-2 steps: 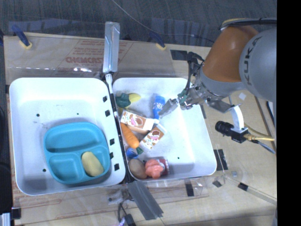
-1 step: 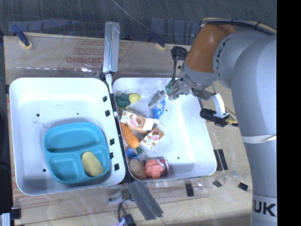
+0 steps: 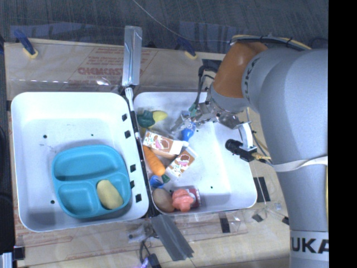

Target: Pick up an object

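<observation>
The two bins (image 3: 33, 108) are white, and in the left one lies a light blue tray (image 3: 83, 172) with a yellow-tan potato (image 3: 110, 194) on it. In the right bin (image 3: 228, 172) there is a yellow lemon (image 3: 159, 116) beside a dark green thing (image 3: 146, 119), a blue thing (image 3: 187, 133), an orange carrot (image 3: 154, 160), two small boxes (image 3: 164, 144) printed in white, brown and pink, a brown potato (image 3: 162, 200) and a pink-red thing (image 3: 183, 200). The arm (image 3: 290, 105) is grey with an orange band (image 3: 234, 68), and the bench (image 3: 78, 63) is light brown with red printing.
</observation>
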Motion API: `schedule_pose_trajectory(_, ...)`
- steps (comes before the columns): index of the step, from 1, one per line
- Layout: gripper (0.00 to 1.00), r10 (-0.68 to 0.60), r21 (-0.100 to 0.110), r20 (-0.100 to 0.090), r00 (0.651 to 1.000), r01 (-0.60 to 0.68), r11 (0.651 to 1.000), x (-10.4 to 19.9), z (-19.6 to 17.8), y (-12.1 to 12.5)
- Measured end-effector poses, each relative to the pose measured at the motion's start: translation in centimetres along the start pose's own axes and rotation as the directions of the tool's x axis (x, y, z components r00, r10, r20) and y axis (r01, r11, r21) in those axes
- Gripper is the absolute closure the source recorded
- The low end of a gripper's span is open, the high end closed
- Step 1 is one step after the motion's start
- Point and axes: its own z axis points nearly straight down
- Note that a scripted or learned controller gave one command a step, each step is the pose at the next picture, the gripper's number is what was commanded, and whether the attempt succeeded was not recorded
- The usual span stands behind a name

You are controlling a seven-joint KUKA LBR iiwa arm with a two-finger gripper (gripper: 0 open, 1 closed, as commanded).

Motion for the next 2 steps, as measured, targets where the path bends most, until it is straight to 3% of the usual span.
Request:
schedule_pose_trajectory(1, 1.0, -0.006, 0.001, -0.001, 1.0, 0.006, 1.0, 0.1, -0.9, 0.1)
schedule_pose_trajectory(2, 1.0, 0.153, -0.009, 0.001, 0.988, -0.153, 0.988, 7.8, -12.1, 3.9)
